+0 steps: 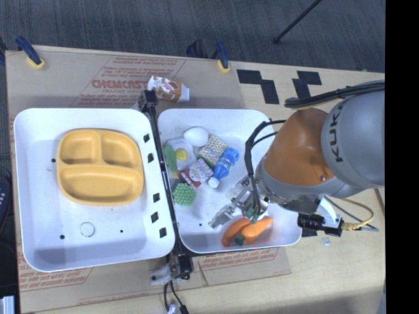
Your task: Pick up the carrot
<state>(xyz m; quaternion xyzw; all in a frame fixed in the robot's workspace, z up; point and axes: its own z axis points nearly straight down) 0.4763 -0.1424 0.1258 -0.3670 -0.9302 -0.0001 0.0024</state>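
Observation:
The carrot (249, 230) is orange with a green stub at its lower end. It lies near the front wall of the right bin (262, 118), toward the front right corner. My gripper (236, 216) hangs low over the bin, just above and left of the carrot. Its fingers (221, 217) look open with nothing between them. The carrot rests on the bin floor, close to the fingertips. The orange-banded wrist (298, 156) hides the bin's right side.
The right bin also holds a white egg (195, 136), a blue bottle (225, 163), a patterned box (213, 150), a red packet (198, 173) and a green knobbly ball (184, 193). A yellow divided plate (100, 165) fills the left bin. A small carton (167, 89) lies behind the bins.

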